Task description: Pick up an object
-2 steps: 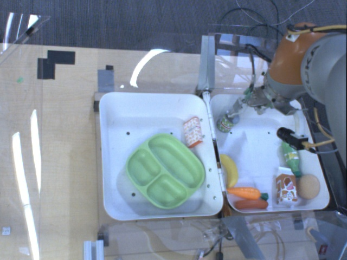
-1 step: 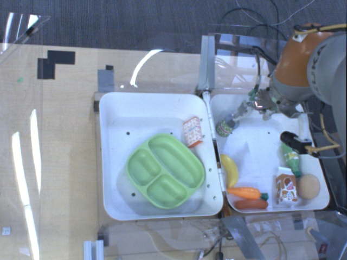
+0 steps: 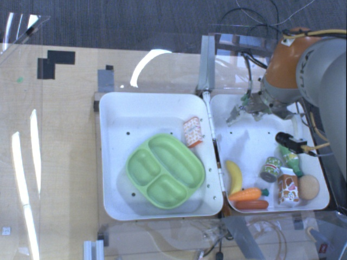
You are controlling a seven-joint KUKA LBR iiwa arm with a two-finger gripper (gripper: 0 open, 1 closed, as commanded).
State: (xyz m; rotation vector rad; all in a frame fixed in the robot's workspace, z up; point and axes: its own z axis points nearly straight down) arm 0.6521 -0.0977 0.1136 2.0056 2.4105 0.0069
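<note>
**Over the far end of the right bin: gripper low, nothing seen held**

Above the far end of the right bin [image 3: 246, 142], the gripper [image 3: 242, 111] is seen hanging over a bare patch of white floor. It is carried by the grey arm [image 3: 322, 72], which reaches in from the right with its orange band [image 3: 284, 64] just behind the wrist. Whether the gripper is open or closed cannot be told from this slant, and no object can be made out in it.

The objects to be picked are gathered at the near end of the same bin, well apart from the gripper. A banana [image 3: 234, 176] lies close to the left wall. An orange carrot [image 3: 246, 194] lies across its near tip, and a red, sausage-shaped item [image 3: 250, 204] lies just beside the carrot against the near wall. A small can [image 3: 270, 169] is tilted on the floor further right, with a green item [image 3: 291, 161] just beside it. A printed carton [image 3: 288, 189] is set near the front, touching or nearly touching a round beige object [image 3: 309, 187] in the near right corner.

The left bin [image 3: 135, 118] holds a green divided plate [image 3: 165, 171] lying flat near the front. A small red-and-white packet [image 3: 192, 132] lies just beyond the plate, near the wall shared with the right bin. Both bins rest side by side on the pale wooden counter [image 3: 54, 161].
</note>
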